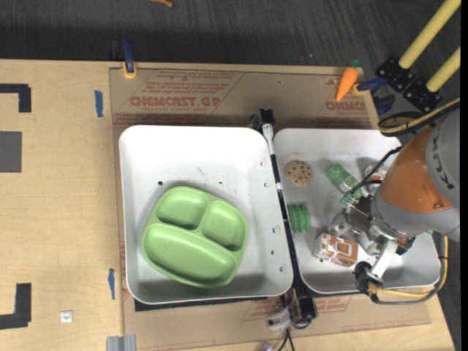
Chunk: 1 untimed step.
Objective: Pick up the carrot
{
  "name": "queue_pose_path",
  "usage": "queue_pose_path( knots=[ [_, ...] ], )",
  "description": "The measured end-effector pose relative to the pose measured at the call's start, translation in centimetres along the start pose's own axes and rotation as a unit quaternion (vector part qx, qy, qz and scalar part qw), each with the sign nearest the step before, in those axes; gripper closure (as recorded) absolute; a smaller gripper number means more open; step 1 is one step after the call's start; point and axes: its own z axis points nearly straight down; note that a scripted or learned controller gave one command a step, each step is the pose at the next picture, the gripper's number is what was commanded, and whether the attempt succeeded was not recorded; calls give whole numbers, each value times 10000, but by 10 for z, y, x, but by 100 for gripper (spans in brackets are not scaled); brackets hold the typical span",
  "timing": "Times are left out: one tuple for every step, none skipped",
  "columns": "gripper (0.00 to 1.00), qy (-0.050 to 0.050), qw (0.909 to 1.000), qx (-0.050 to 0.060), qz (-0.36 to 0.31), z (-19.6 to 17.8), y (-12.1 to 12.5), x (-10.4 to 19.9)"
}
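Observation:
The carrot is small and orange with a green top. It lies on the cardboard behind the right bin, outside both bins. My gripper is down inside the right bin, far in front of the carrot, just above an orange-and-white packet. The orange band and grey wrist cover most of the gripper from above. Nothing can be seen held in it.
The right bin also holds a round tan biscuit, a green bottle and a green ribbed piece. A green divided plate lies in the left bin. Yellow poles stand at the back right.

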Motion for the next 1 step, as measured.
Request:
queue_pose_path(
  knots=[
    [0, 0, 10000, 0, 0, 0, 0, 0]
  ],
)
